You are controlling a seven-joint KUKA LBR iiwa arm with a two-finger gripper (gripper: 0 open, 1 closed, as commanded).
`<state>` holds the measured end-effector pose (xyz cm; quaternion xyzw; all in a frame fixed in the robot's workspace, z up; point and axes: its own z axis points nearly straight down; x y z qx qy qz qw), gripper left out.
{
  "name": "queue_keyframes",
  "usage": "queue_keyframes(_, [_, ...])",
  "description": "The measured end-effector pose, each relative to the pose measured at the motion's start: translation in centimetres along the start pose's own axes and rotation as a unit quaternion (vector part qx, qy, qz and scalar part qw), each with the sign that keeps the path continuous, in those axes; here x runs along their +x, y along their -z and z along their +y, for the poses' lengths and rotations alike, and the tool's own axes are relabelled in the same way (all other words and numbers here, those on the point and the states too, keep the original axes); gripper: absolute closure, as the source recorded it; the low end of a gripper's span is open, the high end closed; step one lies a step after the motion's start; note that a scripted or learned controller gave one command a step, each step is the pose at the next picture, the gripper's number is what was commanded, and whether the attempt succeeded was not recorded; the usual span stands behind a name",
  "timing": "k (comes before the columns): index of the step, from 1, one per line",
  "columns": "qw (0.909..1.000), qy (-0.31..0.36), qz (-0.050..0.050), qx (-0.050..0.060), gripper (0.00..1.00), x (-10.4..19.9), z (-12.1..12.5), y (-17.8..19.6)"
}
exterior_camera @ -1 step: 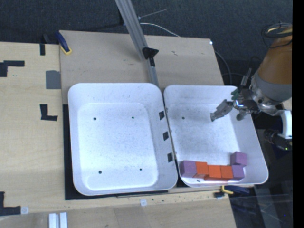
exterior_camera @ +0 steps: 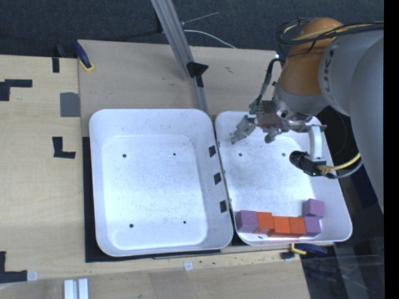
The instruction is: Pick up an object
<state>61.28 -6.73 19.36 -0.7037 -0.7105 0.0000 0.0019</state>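
Several blocks lie in a row along the near wall of the right bin (exterior_camera: 283, 167): a purple block (exterior_camera: 247, 220) at the left, orange blocks (exterior_camera: 282, 224) in the middle, and a purple block (exterior_camera: 313, 208) at the right end. My gripper (exterior_camera: 255, 132) hangs over the far part of the right bin, well away from the blocks. Its two fingers stand apart with nothing between them.
The left bin (exterior_camera: 153, 179) sits beside the right one, with black clips (exterior_camera: 217, 178) on the shared rim. A slanted metal rail (exterior_camera: 177, 36) rises behind the bins. A black cable and fitting (exterior_camera: 305, 162) hang from the wrist over the right bin.
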Motion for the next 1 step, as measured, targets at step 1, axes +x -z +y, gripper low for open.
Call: queue_keyframes(1, [1.0,-0.004,-0.002,0.0,0.0,-4.01,6.26,-4.9])
